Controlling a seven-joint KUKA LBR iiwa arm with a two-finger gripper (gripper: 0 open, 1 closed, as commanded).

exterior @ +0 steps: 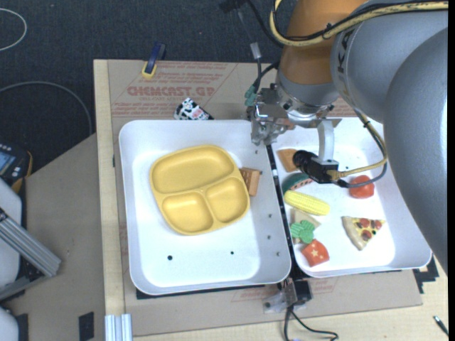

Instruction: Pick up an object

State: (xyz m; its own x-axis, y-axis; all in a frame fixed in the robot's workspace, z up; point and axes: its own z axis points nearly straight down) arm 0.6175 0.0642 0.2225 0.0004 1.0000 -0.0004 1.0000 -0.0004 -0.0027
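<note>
The corn cob (307,204) lies in the right bin (398,251) (likely light, stiff, slick plastic); best pinched across its middle. Whether the claw (269,135) stands apart is unclear.

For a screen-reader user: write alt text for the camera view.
A grey arm's gripper hangs over the divide between two white bins. The left bin holds a yellow divided plate; the right bin holds toy corn and a pizza slice.
</note>
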